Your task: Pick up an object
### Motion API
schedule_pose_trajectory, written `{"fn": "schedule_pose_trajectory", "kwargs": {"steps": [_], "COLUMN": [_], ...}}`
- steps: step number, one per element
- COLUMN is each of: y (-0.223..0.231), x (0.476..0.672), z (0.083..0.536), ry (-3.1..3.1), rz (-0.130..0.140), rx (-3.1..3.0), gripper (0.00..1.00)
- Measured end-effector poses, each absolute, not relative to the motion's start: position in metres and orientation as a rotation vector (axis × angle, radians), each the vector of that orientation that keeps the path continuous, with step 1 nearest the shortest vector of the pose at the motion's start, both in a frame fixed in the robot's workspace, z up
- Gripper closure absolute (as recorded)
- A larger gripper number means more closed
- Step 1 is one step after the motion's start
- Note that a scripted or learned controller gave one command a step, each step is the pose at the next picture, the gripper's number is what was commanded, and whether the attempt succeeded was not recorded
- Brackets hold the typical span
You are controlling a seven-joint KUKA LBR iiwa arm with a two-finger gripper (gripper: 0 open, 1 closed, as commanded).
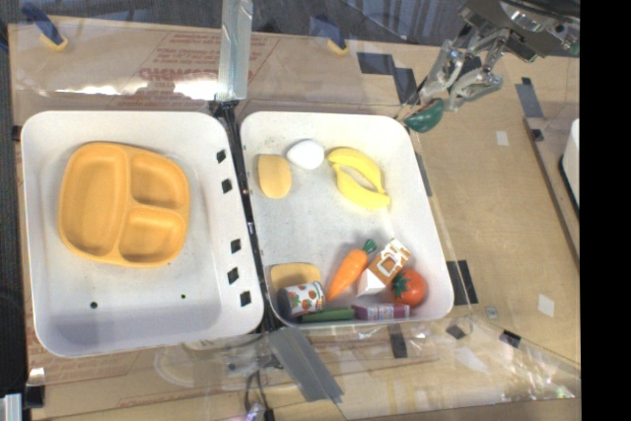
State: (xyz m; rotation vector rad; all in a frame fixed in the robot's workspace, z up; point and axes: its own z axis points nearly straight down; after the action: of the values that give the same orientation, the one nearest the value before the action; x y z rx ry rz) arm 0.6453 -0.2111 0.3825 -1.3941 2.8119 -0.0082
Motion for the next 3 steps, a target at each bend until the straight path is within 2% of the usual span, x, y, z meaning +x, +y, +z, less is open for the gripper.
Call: {"fn": "schedule_pose_trajectory", "kwargs": {"steps": [1,2,3], "y": [-0.161,-0.209,-0.208], "x": [0.657,0.657,0.659], "z": [0.266,0.236,0.287], "ry": [2.81,2.515,2.371], "rz": [0.012,0.003,-0.005], "rx": [-1.415,-1.883,-2.054], "gripper": [1.0,1.0,1.0]}}
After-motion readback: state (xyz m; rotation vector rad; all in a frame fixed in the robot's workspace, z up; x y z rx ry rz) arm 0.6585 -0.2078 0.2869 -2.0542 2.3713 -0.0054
